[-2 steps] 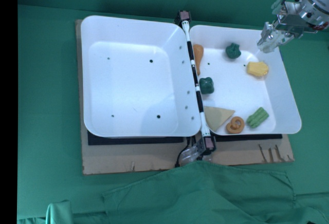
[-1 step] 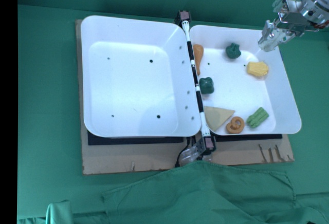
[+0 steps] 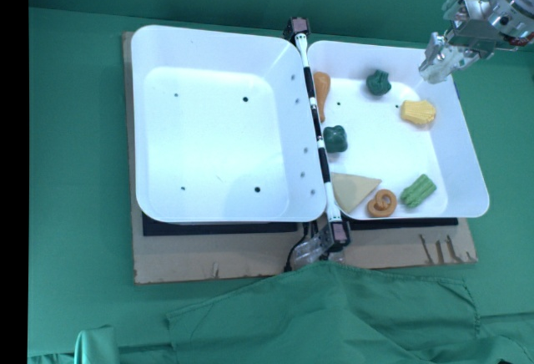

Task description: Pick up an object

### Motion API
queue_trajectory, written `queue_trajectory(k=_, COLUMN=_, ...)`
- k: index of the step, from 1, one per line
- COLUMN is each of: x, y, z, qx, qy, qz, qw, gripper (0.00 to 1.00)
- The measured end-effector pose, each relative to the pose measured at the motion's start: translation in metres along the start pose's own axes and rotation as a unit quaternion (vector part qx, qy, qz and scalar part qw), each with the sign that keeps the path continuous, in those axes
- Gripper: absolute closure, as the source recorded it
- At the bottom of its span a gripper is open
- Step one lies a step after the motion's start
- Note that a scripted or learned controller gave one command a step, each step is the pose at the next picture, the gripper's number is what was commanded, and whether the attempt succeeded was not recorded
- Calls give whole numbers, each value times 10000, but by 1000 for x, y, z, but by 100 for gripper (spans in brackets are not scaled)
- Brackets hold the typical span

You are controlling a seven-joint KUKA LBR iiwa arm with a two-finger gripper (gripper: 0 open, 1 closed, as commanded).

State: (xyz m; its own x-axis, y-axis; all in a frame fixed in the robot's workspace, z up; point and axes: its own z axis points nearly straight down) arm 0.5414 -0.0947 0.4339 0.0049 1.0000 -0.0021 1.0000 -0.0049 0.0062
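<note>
My gripper (image 3: 438, 64) hangs above the far right corner of the right bin (image 3: 464, 155), with nothing visible between its fingers. In that bin lie a dark green pepper-like piece (image 3: 378, 83), a yellow piece (image 3: 418, 112) just below the gripper, an orange piece (image 3: 321, 91) against the left wall, and another dark green piece (image 3: 335, 138). Nearer the front sit a pale yellow wedge (image 3: 354, 189), an orange pretzel-shaped ring (image 3: 383, 204) and a light green ridged piece (image 3: 418, 190).
The left bin (image 3: 158, 45) sits beside the right one, joined by a divider bar (image 3: 310, 103). Both rest on a cardboard sheet (image 3: 209, 266) on the green bench. Crumpled green cloth (image 3: 334, 312) lies along the front.
</note>
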Motion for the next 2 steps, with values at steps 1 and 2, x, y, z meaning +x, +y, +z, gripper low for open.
queue_trajectory(k=1, x=-75, y=46, z=-29, qx=-19, qy=-22, qz=20, qw=10000, gripper=100)
queue_trajectory(k=2, x=-82, y=50, z=28, qx=40, qy=2, qz=99, qw=9999, gripper=100)
